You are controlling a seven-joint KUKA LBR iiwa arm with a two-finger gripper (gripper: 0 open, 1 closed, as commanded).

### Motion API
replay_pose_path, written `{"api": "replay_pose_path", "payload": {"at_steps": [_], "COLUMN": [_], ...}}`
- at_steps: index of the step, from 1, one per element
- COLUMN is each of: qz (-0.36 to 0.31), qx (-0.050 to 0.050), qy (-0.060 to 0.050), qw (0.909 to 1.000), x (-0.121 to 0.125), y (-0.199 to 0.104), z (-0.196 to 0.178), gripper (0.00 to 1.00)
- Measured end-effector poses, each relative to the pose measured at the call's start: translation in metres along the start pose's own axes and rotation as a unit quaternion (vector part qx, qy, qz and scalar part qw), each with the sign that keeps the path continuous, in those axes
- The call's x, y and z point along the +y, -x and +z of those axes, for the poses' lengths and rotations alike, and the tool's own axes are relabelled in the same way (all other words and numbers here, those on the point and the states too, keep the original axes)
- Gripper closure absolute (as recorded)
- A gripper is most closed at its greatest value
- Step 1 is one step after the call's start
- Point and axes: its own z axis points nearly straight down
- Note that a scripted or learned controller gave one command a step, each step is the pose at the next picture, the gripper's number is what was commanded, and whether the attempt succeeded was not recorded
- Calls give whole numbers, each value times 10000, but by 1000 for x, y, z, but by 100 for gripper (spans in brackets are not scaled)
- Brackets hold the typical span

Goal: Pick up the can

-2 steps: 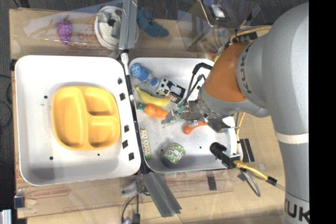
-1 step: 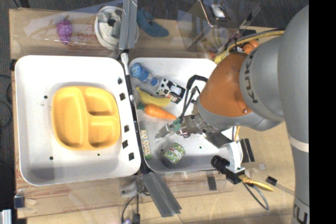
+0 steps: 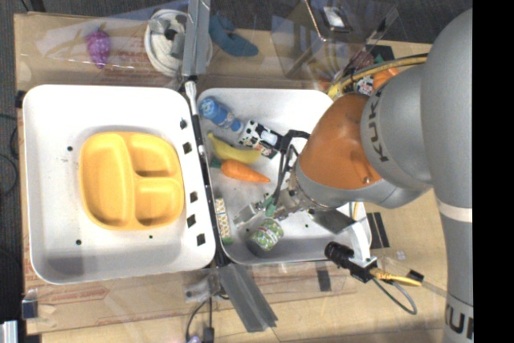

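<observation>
The can [image 3: 266,235], greenish with a patterned label, lies near the front edge of the right bin [image 3: 313,104]. My gripper [image 3: 265,210] hangs low in that bin, just behind and above the can, close to it or touching its top. The orange band and grey wrist of the arm [image 3: 345,153] cover the right half of the bin.
In the right bin are also a blue-capped bottle [image 3: 218,113], a banana [image 3: 231,150], a carrot [image 3: 243,172], a black-and-white item [image 3: 259,135] and a small box [image 3: 222,221] by the left wall. The left bin [image 3: 48,253] holds a yellow divided tray [image 3: 132,177].
</observation>
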Motion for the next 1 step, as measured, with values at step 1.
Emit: {"api": "replay_pose_path", "payload": {"at_steps": [1], "qz": [29], "qx": [-12], "qy": [18], "qw": [10000], "x": [-6], "y": [23], "z": [-34], "gripper": [0]}}
